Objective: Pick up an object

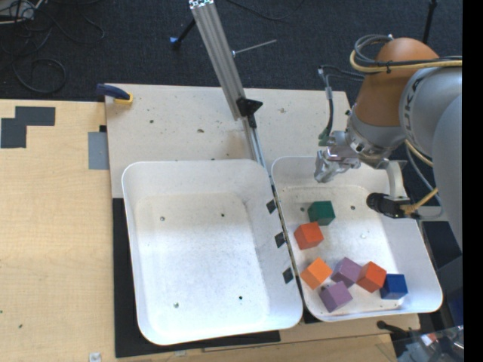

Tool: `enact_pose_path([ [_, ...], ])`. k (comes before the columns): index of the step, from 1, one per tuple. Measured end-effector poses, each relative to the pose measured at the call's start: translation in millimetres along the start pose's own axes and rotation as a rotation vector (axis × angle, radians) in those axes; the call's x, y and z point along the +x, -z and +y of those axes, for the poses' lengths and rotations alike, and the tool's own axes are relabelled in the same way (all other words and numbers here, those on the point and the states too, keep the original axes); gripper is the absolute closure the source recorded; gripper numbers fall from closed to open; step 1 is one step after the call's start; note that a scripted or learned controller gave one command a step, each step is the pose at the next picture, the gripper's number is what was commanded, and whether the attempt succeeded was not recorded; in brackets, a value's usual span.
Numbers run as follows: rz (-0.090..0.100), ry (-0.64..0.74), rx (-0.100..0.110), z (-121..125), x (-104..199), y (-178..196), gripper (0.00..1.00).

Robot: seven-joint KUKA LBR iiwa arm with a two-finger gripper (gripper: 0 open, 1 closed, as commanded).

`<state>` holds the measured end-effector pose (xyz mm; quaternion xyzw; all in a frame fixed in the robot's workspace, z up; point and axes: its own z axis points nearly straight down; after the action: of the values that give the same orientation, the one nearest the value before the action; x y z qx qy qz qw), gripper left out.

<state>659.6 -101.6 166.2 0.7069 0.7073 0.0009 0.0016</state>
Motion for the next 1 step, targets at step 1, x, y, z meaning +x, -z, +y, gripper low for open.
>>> enact_pose_path([
  [1,0.0,0.0,0.0,5.0,-3.9,43.9,1.0],
])
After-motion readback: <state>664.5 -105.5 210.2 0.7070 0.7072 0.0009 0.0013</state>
